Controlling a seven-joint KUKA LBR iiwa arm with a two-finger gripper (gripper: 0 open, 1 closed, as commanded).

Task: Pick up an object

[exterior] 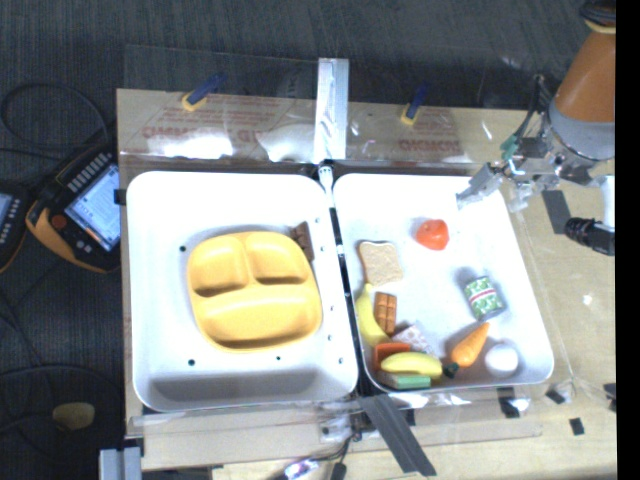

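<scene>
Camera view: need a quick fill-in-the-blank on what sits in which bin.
1. The yellow tray lies in the ____ bin.
2. The bread slice lies in the ____ bin.
3. The tomato is ____ in colour.
4. The hand hangs over the right bin's ____ corner.

Missing words: left; right; red; far right

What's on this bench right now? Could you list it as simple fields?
left bin: yellow divided tray
right bin: tomato, bread slice, green can, carrot, white egg, banana
gripper: above the right bin's upper right corner, holding nothing visible
arm: enters from the right
</scene>
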